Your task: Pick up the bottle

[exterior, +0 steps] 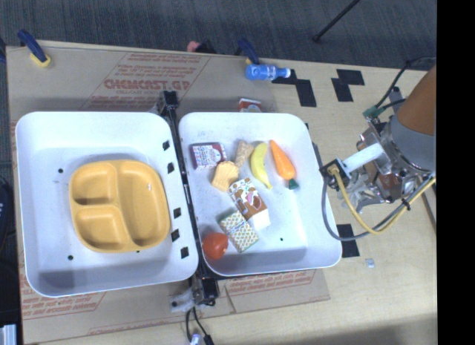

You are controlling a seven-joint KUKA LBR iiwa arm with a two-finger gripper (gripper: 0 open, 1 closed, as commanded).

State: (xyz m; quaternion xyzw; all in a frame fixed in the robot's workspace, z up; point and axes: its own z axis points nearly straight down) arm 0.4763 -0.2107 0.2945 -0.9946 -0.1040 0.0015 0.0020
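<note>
Camera view: gripper parked right of the white bins, grip state impossible to tell; approach stage; next, reaching over to small blue plastic bottle lying on table.

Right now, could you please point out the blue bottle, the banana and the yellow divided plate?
blue bottle [261, 73]: camera view, middle of its body, on the bench behind the bins.
banana [259, 165]: camera view, middle of its curve.
yellow divided plate [96, 236]: camera view, bare near rim.
</note>
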